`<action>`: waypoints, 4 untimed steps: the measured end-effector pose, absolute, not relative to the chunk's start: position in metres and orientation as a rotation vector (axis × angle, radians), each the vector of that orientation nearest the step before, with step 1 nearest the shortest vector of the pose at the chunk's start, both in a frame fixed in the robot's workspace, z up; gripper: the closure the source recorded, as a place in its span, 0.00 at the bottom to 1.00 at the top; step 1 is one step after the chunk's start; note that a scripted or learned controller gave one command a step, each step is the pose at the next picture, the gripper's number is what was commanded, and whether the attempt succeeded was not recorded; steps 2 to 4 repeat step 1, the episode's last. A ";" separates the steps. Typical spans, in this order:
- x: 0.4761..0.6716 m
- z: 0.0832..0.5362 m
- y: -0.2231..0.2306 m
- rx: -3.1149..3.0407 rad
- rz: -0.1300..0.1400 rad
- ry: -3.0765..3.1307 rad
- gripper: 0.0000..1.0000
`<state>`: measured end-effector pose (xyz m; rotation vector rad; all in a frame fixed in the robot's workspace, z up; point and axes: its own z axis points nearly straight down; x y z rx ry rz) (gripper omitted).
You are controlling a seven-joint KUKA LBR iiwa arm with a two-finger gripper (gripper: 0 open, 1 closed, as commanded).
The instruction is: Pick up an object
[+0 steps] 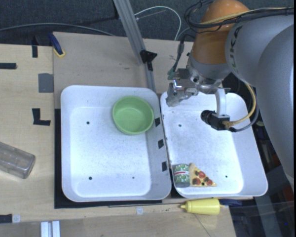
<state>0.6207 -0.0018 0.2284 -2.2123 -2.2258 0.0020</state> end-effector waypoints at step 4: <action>0.595 0.230 0.057 -2.210 0.001 -2.227 1.00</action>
